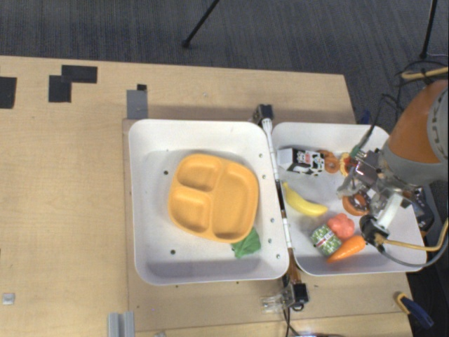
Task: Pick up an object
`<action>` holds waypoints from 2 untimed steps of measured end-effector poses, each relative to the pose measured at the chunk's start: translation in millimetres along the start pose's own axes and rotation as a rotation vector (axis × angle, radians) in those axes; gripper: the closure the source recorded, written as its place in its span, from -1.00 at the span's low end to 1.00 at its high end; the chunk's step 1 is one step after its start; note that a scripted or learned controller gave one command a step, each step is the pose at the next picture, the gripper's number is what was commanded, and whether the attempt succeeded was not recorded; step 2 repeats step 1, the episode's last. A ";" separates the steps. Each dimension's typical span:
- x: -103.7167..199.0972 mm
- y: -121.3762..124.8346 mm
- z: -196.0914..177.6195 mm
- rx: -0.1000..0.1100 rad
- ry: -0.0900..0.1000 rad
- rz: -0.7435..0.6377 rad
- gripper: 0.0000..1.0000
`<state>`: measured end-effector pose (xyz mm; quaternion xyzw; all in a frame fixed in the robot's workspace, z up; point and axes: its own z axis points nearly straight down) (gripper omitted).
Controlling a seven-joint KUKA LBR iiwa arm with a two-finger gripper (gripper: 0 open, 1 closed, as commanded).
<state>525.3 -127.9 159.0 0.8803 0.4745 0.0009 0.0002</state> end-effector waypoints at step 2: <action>-34.3 -22.9 -24.7 0.000 -0.001 -0.211 1.00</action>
